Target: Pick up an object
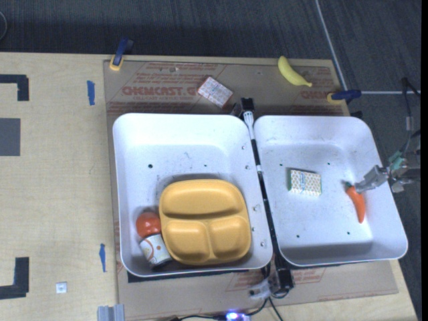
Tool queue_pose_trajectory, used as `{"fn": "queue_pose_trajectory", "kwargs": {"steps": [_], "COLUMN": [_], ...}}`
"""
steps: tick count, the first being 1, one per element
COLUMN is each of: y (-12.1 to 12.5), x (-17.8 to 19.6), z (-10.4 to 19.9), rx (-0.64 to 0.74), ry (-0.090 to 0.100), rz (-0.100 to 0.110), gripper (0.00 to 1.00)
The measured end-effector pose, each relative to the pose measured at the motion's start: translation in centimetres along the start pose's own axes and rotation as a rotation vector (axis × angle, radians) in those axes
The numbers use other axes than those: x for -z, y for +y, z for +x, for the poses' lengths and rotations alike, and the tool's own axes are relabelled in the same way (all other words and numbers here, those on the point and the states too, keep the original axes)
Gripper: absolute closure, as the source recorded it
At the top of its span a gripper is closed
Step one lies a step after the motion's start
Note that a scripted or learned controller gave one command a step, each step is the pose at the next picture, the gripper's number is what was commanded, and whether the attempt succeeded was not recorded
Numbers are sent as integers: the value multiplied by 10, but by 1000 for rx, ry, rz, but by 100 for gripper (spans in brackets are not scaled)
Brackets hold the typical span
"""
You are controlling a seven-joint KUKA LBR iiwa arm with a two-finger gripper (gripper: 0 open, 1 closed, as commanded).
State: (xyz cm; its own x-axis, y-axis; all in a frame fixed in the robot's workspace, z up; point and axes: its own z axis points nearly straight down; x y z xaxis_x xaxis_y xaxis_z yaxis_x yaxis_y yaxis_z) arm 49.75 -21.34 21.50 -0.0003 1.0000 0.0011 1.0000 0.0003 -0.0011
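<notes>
Dark carpet is running behind the tabletop (53,179), w/ a cardboard sheet (167,85) under two white bins. One cam only, so one pass, looking down at a slant.

Left bin (134,146): a yellow divided tray (204,219) is taking up most of the floor, and a small red-and-white toy (152,236) is sitting tucked against the tray's left edge. Outside the bins, a banana (293,72) and a small patterned packet (215,91) are lying on the cardboard at the far side.

Right bin (321,136): a small pale box (304,182) is lying flat near the middle, and an orange carrot (359,203) is lying near the right wall, well apart from the box.

I'm reaching in from the right, and my end effector (364,182) is sitting at the bin's right edge, tip right at the carrot's upper end. Can't tell if I'm touching it, and can't tell how wide I'm set; too small and blurred here.

What I'm judging matters next: the carrot is lying just below-left of my tip, long axis running roughly top-to-bottom in this view, pointed end toward the near side. So I'd prob. need to shift slightly along its length toward the mid-body and close across the narrow width, not along it. Nothing is showing as gripped yet, so I'm counting the pick as not done.
</notes>
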Motion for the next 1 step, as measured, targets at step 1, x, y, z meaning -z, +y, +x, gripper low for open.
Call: {"fn": "queue_pose_trajectory", "kwargs": {"steps": [1], "y": [9], "x": [-104], "z": [12], "rx": [0], "ry": [0], "rz": [0], "gripper": [0]}}
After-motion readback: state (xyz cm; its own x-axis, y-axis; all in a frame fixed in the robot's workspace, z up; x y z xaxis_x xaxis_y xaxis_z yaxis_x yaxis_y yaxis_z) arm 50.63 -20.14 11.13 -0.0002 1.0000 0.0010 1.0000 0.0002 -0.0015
